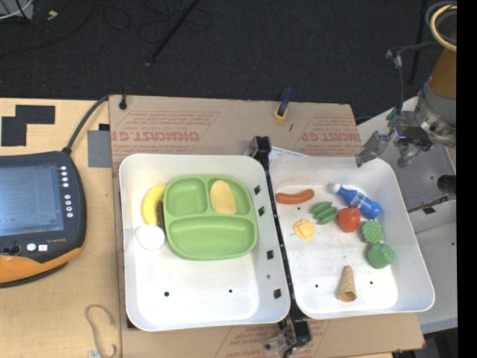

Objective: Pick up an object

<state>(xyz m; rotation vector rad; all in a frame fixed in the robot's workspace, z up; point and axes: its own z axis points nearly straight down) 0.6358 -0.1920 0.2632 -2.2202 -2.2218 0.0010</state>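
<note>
The right bin (406,289) holds several toy foods: an orange sausage (295,196), a blue bottle (358,200), green pea pods (323,212), a red tomato (348,219), a yellow piece (303,230), two green vegetables (377,243) and a cone (347,283). My gripper (389,152) hangs above the bin's far right corner, up and to the right of the bottle. It is open, with nothing between its fingers.
The left bin (194,297) carries a green divided plate (210,233) with a yellow item (222,197) in one compartment, a banana (153,203) and a white ball (150,236). A control tablet (33,207) lies at far left. A blue clamp (282,104) sits behind the bins.
</note>
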